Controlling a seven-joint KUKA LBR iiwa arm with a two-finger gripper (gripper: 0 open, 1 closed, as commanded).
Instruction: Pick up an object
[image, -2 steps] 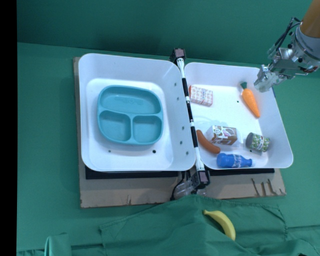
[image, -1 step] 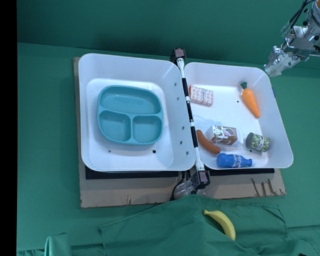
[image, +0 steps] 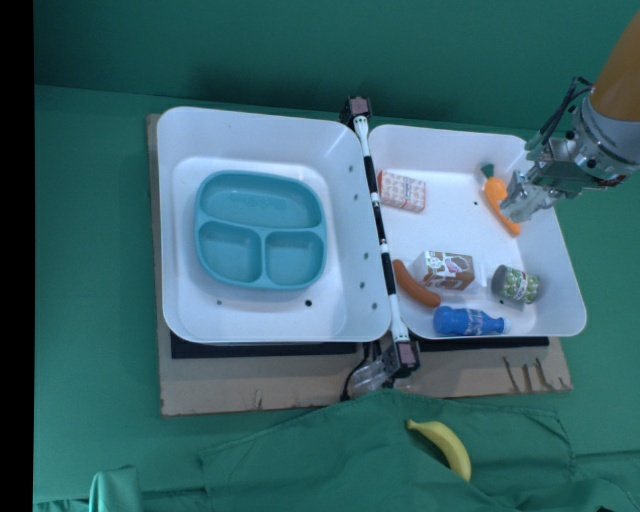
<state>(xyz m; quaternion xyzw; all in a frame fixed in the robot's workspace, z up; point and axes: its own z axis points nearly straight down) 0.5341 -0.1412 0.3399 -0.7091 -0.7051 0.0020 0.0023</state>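
Seen from the fixed camera above the bench, two shallow white bins sat side by side on a sheet of cardboard (image: 250, 395) over green cloth (image: 90, 250). The left bin (image: 200, 130) carried one teal divided plate (image: 261, 228) with three compartments.

The right bin (image: 560, 300) carried six objects. One toy carrot (image: 495, 200) lay against the far right wall, green top pointing away from the camera. One small red-and-white packet (image: 402, 190) lay near the divider, its printing too small to read. One sausage (image: 415, 283) lay slantwise beside one small carton (image: 446, 270) with a brown-and-white label, also unreadable; the two looked to be touching. One can (image: 515, 284) with a green label lay on its side near the right wall, and one blue bottle (image: 468, 321) lay flat along the near wall, just in front of the carton.

The grey arm, with its orange band (image: 620, 70), reached in from the right. Its gripper (image: 522, 207) hung low over the right bin's far right corner, right at the carrot, with the tip overlapping the carrot's lower half. Whether the fingers were spread or closed, or gripping the carrot, could not be told from this angle.

One banana (image: 445, 445) lay outside the bins on the folded green cloth in the foreground, well apart from the arm.
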